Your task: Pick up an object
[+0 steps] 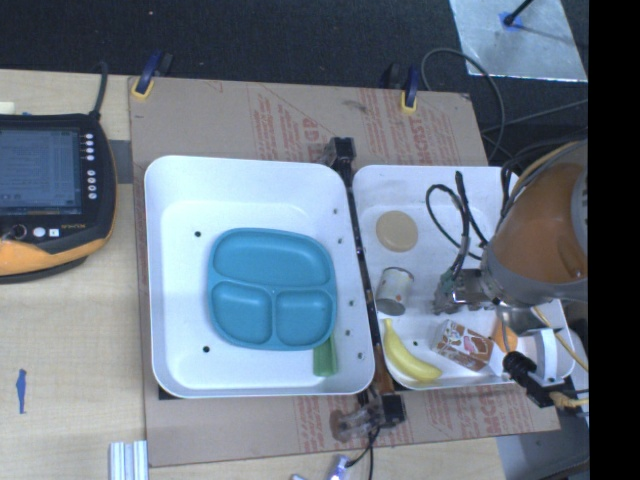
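The right bin [430, 183] holds a tan round disc [397, 231], a small metal can [393, 290] lying on its side, a yellow banana [405, 358] near the front wall, and a brown-and-white snack packet [463, 344]. My gripper [452, 295] hangs low over the right bin, right of the can and just above the packet. The grey arm with its orange band [540, 233] covers the bin's right side. In the left bin [175, 268] lies a blue divided plate [271, 287], with a green block [324, 358] at its front right corner.
A black cable [447, 213] loops over the back of the right bin. A teach pendant [50, 193] sits on the bench to the left. Clamps [146, 76] hold the cardboard sheet under the bins at the back.
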Motion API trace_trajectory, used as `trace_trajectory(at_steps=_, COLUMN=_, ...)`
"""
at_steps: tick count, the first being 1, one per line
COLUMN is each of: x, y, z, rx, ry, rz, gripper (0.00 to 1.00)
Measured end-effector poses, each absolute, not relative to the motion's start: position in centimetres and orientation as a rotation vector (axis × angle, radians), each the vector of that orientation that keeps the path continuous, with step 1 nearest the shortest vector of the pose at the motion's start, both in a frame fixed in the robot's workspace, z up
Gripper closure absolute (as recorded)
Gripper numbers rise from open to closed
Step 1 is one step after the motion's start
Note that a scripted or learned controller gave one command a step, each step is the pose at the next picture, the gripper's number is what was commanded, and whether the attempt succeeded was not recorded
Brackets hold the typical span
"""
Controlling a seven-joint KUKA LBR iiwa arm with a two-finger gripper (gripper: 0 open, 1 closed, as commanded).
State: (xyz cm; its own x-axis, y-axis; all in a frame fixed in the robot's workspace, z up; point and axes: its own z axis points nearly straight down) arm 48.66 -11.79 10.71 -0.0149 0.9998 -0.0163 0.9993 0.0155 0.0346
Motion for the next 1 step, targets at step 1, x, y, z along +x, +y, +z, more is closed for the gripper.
trace_trajectory(at_steps=1, x=49.52, y=-7.38, z=19.23, rx=2.216, ry=2.227, rz=0.0, gripper=1.0)
